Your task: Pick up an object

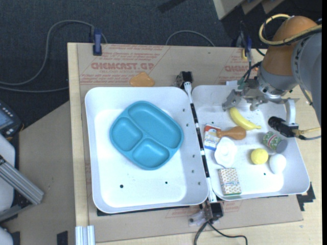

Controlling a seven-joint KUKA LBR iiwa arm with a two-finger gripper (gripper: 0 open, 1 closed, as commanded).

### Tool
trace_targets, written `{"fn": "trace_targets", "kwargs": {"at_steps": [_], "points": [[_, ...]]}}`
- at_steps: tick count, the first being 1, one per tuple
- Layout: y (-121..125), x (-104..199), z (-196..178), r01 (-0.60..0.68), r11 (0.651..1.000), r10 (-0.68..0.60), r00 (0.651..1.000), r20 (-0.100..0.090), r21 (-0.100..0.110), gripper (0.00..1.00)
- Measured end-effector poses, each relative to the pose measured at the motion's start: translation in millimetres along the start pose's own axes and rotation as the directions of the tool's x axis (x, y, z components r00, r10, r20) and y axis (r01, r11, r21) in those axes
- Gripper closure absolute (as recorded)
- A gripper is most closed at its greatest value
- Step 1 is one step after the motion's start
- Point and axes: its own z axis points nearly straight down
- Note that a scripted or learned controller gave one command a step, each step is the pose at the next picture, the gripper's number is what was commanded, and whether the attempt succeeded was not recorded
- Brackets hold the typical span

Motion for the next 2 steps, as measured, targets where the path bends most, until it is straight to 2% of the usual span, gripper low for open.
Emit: {"fn": "trace_targets", "kwargs": {"at_steps": [1,2], "points": [[-16,-3,26,-0.003,1.000,0.003,1.000,-0.003,0.010,0.00],[-14,-2,14,-0.002,1.000,0.002,1.000,-0.002,0.004,1.00]]}}
